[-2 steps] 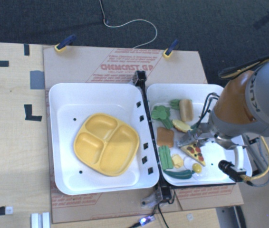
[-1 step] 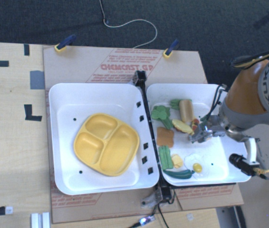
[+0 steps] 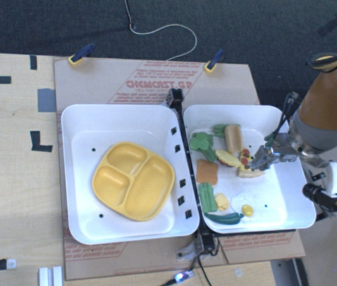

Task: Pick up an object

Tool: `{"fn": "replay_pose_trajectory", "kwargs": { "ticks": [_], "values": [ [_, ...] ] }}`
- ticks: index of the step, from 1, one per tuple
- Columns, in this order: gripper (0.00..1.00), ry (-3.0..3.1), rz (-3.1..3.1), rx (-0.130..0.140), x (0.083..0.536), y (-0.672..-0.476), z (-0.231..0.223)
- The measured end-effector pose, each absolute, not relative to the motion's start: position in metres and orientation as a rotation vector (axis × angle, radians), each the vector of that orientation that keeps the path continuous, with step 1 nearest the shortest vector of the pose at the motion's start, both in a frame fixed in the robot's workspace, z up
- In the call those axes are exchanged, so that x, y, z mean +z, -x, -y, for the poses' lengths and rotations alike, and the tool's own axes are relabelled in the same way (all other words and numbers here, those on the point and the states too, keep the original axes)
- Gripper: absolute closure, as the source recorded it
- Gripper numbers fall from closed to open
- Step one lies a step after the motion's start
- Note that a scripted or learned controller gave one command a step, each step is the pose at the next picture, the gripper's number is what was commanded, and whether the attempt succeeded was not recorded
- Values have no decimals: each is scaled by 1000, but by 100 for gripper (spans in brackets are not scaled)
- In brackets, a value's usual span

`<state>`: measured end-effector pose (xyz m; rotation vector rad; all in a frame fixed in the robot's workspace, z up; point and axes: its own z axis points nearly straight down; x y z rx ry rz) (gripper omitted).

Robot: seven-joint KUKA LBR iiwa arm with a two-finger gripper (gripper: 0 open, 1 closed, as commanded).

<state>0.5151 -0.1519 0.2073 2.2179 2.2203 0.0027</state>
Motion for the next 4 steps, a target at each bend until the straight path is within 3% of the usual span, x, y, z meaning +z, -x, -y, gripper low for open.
{"fn": "replay_pose_trajectory", "kwargs": {
  "ticks": [1,2,3,4],
  "values": [
    [100,-2220,-2223,1,225,-516,151],
    [100,-2216,-2230,0,234,-524,97],
    [100,-2221,-2224,-4,216,-536,88],
    [100,-2221,-2223,-3,216,-535,89]
  ]
}}
